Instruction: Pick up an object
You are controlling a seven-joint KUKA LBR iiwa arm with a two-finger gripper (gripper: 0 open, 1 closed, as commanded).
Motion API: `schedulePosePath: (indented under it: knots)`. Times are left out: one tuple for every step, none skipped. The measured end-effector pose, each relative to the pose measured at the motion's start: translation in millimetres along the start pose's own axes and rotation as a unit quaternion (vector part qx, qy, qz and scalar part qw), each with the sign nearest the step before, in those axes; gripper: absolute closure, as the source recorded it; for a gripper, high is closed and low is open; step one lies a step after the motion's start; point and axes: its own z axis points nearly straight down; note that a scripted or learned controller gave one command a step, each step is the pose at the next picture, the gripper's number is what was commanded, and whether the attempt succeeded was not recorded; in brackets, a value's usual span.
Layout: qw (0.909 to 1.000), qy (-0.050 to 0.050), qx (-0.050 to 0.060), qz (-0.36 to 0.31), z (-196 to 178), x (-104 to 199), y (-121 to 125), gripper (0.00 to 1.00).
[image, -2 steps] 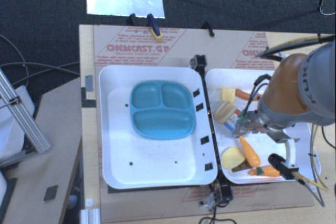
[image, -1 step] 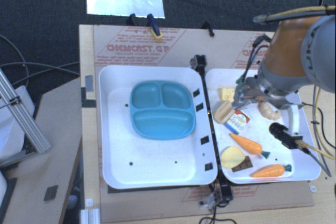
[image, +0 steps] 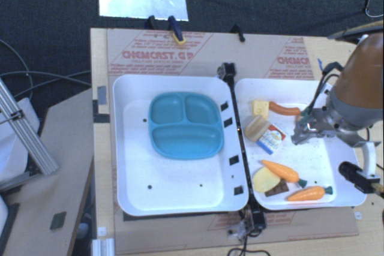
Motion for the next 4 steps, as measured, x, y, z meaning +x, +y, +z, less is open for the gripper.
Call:
schedulePosePath:
  knots:
    - [1.0000,0.002,0.001,-0.006,1.7,39.6,-25.5,1.00]
    - [1.0000,0.002,-0.001,-0.007,-20.5,78.9,-24.0,1.00]
    - [1.0000,0.002,0.002,-0.006,8.9,112.5,-25.7,1.00]
    - [1.0000,0.003,0.000,-0.008,-7.4,166.2,-25.5,1.00]
